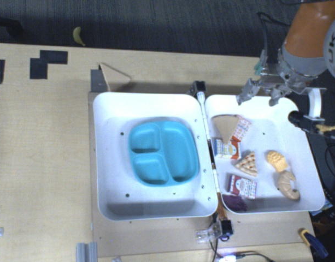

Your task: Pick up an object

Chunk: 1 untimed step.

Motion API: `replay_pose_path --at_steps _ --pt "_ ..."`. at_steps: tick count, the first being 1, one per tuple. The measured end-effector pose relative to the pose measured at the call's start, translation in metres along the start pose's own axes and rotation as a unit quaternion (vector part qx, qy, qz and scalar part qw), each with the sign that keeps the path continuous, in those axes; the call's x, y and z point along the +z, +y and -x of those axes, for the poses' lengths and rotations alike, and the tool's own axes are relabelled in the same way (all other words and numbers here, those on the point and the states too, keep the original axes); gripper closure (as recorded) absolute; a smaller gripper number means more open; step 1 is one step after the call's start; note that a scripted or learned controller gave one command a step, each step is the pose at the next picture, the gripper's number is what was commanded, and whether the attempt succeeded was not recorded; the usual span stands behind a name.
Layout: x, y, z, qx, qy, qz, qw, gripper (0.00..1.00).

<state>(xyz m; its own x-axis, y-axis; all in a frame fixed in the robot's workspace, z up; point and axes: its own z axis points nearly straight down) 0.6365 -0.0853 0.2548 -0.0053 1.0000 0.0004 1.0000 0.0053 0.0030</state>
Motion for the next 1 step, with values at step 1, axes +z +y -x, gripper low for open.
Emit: replay_pose_path --at_steps 1 --pt "0.1239 -0.0498 0.0068 0.002 0.0 -0.002 1.0 0.0"
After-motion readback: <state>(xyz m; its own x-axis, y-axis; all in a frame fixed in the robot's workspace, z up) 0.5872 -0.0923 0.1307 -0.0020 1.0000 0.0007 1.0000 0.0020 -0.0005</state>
